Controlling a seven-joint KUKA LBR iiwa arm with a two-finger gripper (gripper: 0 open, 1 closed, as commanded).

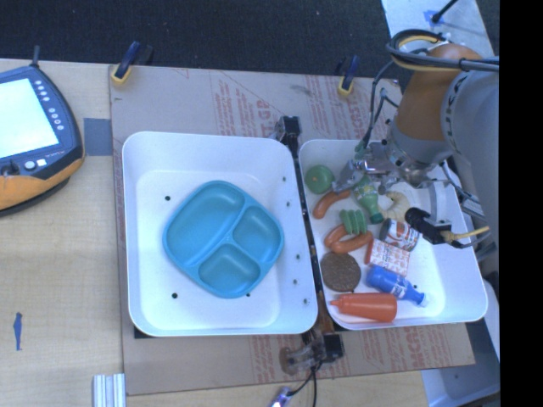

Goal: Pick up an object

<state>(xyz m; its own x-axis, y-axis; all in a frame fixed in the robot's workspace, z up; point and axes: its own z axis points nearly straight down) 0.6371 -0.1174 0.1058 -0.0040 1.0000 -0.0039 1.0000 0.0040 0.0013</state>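
Note:
The right bin (462, 299) holds several small items. Among them are a green ball (320, 178), an orange sausage (326, 203), a green pepper piece (354, 221), a brown round disc (341, 271), a blue bottle (396, 285) and a long orange-red piece (365, 307). My gripper (361, 175) hangs low over the far part of this bin, just right of the green ball and above a green bottle-like item (369, 200). The wrist hides what lies directly beneath it.
The left bin (140, 227) carries a blue divided plate (223, 238). A red-and-white packet (397, 244) and a pale curved piece (395, 202) lie near the gripper. A tablet-like pendant (30, 134) rests on the bench at far left. Clamps (125, 62) sit along the board's back edge.

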